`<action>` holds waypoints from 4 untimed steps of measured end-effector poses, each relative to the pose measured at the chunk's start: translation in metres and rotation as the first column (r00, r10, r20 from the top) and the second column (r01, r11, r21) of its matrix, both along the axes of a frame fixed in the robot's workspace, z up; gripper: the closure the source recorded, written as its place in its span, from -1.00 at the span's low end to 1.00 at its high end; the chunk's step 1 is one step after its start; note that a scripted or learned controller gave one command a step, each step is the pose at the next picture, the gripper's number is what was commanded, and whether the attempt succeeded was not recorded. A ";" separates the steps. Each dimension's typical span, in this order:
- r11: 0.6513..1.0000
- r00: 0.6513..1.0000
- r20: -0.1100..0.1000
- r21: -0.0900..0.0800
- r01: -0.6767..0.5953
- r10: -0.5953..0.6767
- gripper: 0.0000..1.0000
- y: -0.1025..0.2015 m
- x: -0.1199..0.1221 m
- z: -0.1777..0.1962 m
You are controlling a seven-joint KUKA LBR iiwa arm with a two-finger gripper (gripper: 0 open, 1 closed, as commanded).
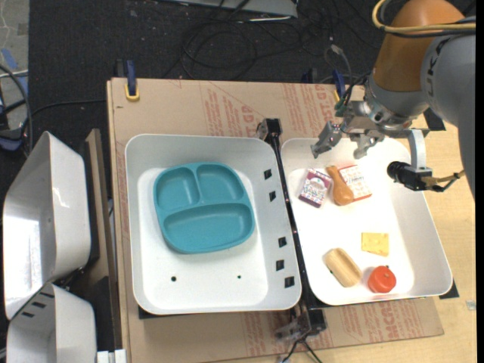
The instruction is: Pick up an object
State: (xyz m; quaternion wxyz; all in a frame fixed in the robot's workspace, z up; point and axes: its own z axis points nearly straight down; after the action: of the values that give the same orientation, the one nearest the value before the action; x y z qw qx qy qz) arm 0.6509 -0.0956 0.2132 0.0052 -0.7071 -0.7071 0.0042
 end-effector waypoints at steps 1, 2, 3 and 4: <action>1.000 1.000 0.013 -0.001 -0.002 0.002 -1.00 0.000 0.003 0.008; 1.000 1.000 0.010 -0.002 0.000 0.000 -1.00 0.000 0.004 -0.035; 1.000 1.000 0.008 -0.002 0.002 -0.002 -1.00 -0.005 0.000 -0.098; 1.000 1.000 0.013 -0.002 0.001 -0.001 -1.00 -0.005 0.000 -0.122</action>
State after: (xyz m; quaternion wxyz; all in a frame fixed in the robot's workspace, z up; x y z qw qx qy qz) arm 0.6514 -0.1004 0.0916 -0.0001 -0.7074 -0.7068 0.0005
